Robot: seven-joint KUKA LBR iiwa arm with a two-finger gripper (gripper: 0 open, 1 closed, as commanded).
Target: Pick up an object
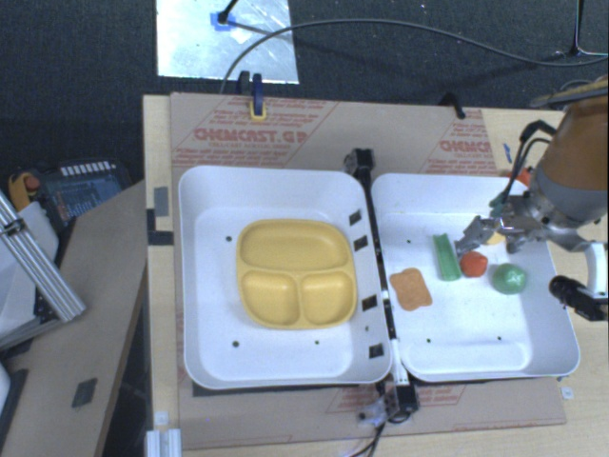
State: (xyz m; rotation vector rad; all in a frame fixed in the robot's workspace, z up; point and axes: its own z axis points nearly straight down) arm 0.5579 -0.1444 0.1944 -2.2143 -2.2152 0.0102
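Bins side by side on a bench: the left bin carries a yellow divided plate; the right bin carries four small things near its middle. The arm enters from the right, its gripper low over the bin, just above a green block and touching or nearly touching a red ball. A green ball lies just beside the red one; an orange slab lies apart toward the left wall. Nothing is seen between the fingers, and whether they stand apart or together cannot be told. Judged advice: settle on one target, centre over it, and descend square, since block and red ball crowd each other and a ball may roll. The wrist hides part of the bin's right side; the upper arm is cut off at the edge.
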